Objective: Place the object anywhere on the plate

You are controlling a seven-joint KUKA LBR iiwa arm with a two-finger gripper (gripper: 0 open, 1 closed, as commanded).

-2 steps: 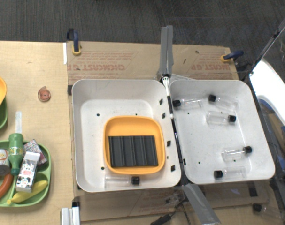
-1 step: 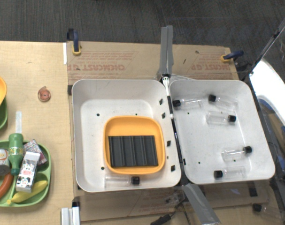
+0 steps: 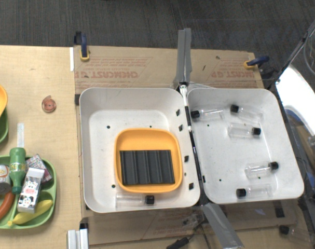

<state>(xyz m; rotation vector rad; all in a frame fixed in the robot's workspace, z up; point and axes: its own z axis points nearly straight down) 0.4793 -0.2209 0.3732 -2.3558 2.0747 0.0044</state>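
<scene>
The left bin (image 3: pixel 95 154) is holding the orange plate (image 3: pixel 147 135) and its black ridged slab (image 3: pixel 147 167), a clear capped tube (image 3: pixel 132 200) is lying crosswise just beside the plate's near rim, four more tubes (image 3: pixel 244 132) are lying in the right bin (image 3: pixel 282 139) on the arm's side, and I am finding no way to tell the gripper's state.

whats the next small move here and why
Probably bring the arm in over the right bin and lower onto one clear vial, since the orange plate in the left bin carries only a dark ridged block, and four vials lie loose on the right.
</scene>
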